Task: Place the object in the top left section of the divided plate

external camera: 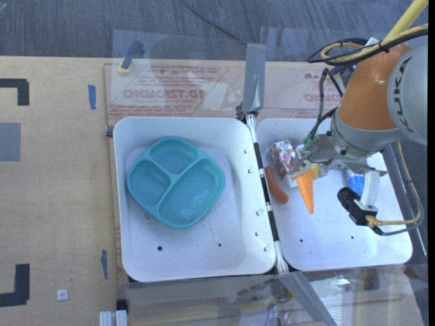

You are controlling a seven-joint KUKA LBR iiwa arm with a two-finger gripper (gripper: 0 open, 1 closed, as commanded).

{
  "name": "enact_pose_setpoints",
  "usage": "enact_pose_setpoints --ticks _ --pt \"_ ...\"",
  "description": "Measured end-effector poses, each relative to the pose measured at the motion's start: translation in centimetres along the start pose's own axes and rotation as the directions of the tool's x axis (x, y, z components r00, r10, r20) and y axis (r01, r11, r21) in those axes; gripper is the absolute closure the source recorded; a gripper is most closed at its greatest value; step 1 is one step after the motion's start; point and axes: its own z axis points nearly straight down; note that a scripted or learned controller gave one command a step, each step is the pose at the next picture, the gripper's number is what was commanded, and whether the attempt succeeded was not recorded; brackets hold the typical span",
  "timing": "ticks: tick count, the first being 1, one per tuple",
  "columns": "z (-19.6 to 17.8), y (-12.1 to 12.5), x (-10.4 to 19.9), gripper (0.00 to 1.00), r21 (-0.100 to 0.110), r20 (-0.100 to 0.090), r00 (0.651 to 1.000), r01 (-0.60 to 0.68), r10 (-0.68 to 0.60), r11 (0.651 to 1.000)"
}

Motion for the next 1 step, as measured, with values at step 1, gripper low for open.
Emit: enact_pose_setpoints --ticks 1 --pt "-0.01 7.11 8.95 1.0 -0.001 0.0 0.942 -0.335 0.335 0.942"
